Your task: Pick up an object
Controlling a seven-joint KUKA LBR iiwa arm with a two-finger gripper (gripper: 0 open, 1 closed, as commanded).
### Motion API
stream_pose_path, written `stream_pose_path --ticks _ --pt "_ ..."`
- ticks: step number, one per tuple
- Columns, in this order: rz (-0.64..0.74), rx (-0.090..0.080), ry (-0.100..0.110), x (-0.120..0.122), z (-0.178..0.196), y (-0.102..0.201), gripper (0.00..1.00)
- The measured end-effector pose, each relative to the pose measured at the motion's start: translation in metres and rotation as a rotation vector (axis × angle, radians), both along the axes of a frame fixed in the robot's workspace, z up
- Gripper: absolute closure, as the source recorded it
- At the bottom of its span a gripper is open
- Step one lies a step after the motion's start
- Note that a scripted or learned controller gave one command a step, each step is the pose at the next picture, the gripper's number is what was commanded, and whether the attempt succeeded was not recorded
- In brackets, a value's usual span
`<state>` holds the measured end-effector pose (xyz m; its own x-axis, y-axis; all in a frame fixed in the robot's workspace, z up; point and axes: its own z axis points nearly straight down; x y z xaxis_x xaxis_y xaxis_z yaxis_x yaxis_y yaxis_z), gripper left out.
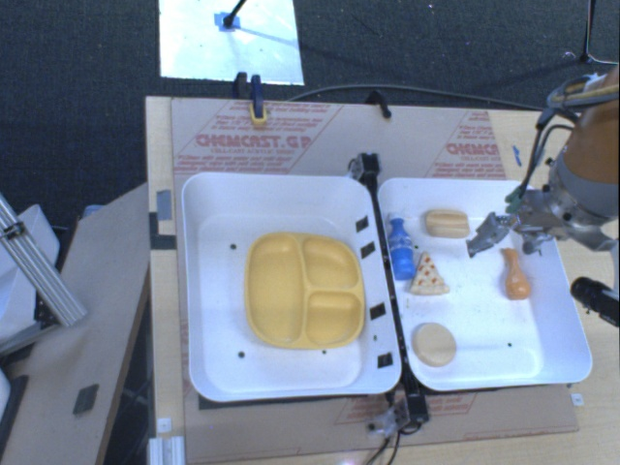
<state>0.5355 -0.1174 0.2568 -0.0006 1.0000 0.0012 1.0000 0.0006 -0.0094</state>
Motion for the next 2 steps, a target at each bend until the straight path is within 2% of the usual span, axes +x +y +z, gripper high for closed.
stream_pose_path --ticks 1,2 --pt "0.002 -0.002 -0.011 0.002 0.006 0.0 0.0" --pt "0.001 -0.001 -0.008 0.0 -0.036 -0.001 0.0"
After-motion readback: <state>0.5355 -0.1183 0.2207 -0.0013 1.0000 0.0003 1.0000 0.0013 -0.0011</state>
